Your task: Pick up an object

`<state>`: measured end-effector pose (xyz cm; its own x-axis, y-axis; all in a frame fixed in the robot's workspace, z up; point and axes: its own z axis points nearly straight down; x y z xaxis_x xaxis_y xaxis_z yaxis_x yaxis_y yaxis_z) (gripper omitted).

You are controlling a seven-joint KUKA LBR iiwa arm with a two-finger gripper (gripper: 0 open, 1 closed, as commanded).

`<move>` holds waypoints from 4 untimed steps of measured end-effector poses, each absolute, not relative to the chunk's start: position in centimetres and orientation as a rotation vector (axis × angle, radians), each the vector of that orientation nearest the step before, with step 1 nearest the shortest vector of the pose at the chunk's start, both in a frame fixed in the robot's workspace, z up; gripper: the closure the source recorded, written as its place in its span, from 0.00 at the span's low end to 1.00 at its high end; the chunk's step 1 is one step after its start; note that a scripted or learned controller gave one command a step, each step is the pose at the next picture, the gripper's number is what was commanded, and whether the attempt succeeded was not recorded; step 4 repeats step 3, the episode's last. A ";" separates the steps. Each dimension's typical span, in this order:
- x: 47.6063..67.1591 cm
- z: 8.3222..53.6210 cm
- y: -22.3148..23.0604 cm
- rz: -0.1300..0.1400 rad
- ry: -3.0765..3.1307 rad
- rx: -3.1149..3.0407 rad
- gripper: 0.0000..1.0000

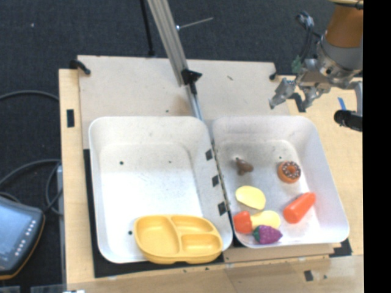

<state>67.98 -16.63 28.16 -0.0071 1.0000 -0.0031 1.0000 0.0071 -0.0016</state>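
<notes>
The tool [293, 98] hangs with its fingers spread wide and nothing between them, above the desk [244, 78] just past the right bin's [317, 139] far rim, at about one o'clock. In that bin lie a small brown piece [244, 166], a round doughnut [289, 171], a carrot [299, 207], a yellow slice [250, 196], a red piece [242, 222] and purple grapes [266, 234]. A yellow divided tray [178, 238] rests at six o'clock in the left bin [146, 163].
</notes>
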 end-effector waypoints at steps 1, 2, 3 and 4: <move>68.8 40.2 -9.5 0.011 2.223 2.208 0.00; 66.2 20.4 -3.9 -0.010 2.229 2.221 0.00; 59.2 20.0 2.4 -0.004 2.232 2.218 0.00; 59.2 20.0 2.4 -0.004 2.232 2.218 0.00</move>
